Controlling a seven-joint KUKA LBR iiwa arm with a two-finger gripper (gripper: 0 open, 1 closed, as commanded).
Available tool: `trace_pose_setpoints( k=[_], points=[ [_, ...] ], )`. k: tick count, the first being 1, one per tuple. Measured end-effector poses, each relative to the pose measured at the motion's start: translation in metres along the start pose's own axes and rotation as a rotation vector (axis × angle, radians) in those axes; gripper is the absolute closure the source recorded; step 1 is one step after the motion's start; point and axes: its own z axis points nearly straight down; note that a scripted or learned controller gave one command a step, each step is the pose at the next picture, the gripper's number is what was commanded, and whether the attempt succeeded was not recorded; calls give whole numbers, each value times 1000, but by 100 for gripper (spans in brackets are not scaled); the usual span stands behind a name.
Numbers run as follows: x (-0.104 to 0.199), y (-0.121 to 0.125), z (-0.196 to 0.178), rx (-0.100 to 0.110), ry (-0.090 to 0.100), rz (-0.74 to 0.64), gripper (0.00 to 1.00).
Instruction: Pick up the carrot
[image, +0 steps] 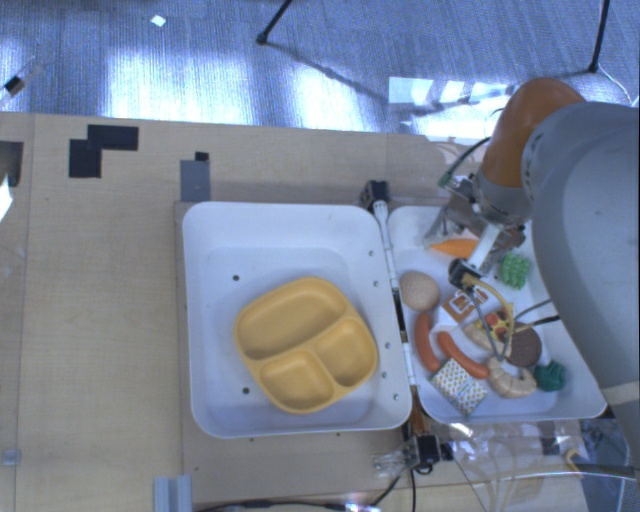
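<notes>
Half the carrot (455, 246) shows beneath the pincer (470, 228); grip unreadable.

This is a robotics lab. A plain wooden bench (100, 350) carries two shallow white bins (290, 420) fixed side by side, with black marker patches (100, 148) stuck on the board well off from the hand (478, 232). Loose cables (470, 465) trail along the bench edge, tripod legs (285, 18) stand on grey-blue carpet (200, 60), and toy food (470, 345) fills the bin beneath the hand.
</notes>
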Motion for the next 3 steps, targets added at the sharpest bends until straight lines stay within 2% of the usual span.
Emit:
trace_pose_setpoints(
  k=[1,2,3],
  points=[
    [-50,4,14,-22,13,179,0],
    [-46,6,0,-28,18,169,100],
    [-46,6,0,-28,17,167,0]
  ],
)
